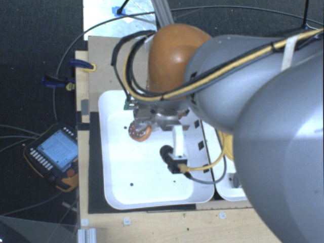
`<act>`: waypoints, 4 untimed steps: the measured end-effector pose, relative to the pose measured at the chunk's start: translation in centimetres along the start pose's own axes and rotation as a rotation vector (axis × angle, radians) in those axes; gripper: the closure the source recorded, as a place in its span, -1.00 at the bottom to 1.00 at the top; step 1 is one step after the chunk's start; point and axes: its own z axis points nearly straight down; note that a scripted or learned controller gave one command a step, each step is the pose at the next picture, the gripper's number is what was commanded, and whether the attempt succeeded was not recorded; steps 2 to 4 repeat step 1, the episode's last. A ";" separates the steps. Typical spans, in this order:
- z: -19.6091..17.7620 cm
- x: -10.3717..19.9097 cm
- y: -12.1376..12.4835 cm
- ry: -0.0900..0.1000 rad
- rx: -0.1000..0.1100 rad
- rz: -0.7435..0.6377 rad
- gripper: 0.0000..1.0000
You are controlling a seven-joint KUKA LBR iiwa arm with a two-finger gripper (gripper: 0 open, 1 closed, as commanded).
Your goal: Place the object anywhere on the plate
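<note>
The grey arm (268,110), smooth and rounded, is nearest the camera and covers the right half of the view, with a yellow cable and a white tie running along its top. Below it, the pale wooden desk (167,217) shows as a strip along the front of the left bin (114,151), a shallow white tray with rounded corners and a few small dark specks on its floor. The right bin (233,191) peeks out just beside the left bin's right wall, mostly covered by the arm.

Over the left bin's middle hangs the wrist: a glossy orange dome (174,57) above a metal flange, ringed by black cables, with a white bracket and a black connector (169,156) dangling toward the bin's floor. The hand (144,123) sits at the left foot of that flange, over the bin's upper left part. Whether it is open or closed cannot be told, as the wrist hides it from above.

Right at the hand lies the object (139,131), a small round brownish-orange piece with a mottled surface, on the bin floor; whether it is gripped is not clear.

Left of the bin, off the desk, a teach pendant (54,153) with a lit blue screen lies on dark floor; its writing is too small to read. Beyond the bin's far left corner, blue clamps (76,65) bite the desk edge.
</note>
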 end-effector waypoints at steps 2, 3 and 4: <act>0.0 -0.4 0.0 -0.003 0.002 0.005 -1.00; 0.0 -0.4 0.0 -0.003 0.002 0.005 -1.00; 0.0 -0.4 0.0 -0.003 0.002 0.005 -1.00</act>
